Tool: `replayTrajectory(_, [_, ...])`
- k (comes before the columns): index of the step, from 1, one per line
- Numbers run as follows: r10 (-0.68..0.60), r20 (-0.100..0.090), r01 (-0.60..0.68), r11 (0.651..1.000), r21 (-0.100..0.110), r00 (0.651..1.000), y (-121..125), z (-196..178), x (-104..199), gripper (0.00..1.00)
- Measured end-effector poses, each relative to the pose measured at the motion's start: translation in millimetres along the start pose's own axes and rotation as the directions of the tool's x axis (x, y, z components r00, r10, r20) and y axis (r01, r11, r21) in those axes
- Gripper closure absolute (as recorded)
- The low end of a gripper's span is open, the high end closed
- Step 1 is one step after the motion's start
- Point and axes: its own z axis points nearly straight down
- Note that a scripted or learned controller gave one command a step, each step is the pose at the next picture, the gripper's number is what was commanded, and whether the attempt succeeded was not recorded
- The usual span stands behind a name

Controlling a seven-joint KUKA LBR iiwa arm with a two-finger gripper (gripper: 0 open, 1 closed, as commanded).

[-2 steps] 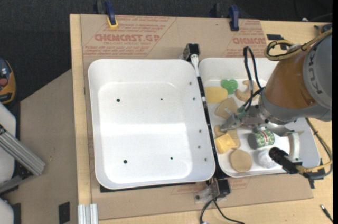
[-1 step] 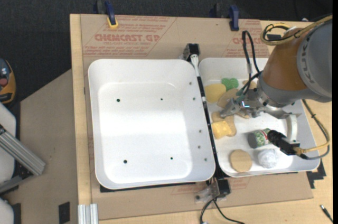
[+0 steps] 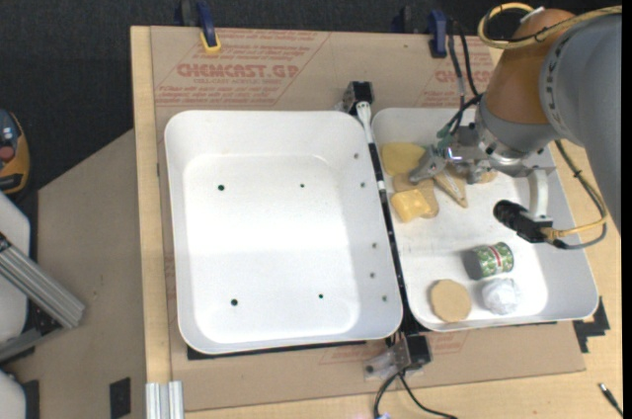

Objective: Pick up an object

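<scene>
- Left bin (image 3: 188,150) — a shallow white tray with only a few small dark dots on its floor; nothing has been carried into it.
- Right bin (image 3: 563,303) — holds all the loose objects. At its far left lies a pale yellow flat piece (image 3: 400,156), and just nearer, a yellow block (image 3: 413,203).
- Gripper (image 3: 452,168) — low over the far part of the right bin, just right of the two yellow pieces; whether it is released or clenched cannot be told, and no object shows in its grasp.
- Near part of the right bin — a round tan disc (image 3: 449,299), a green can (image 3: 491,260) on its side and a white crumpled wad (image 3: 501,294).
- Progress, as a judgement — the pick appears not yet made: every object rests on the bin floor; grasping and lifting remain.
</scene>
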Motion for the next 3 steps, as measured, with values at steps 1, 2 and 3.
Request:
replayTrajectory(1, [0.001,-0.002,-0.001,1.0,0.002,1.0,18,0,-17,0.0])
replayTrajectory(2, [0.0,0.0,0.0,1.0,-0.002,1.0,18,-11,-16,1.0])
replayTrajectory(3, [-0.005,-0.008,0.005,1.0,0.012,1.0,-88,-103,81,1.0])
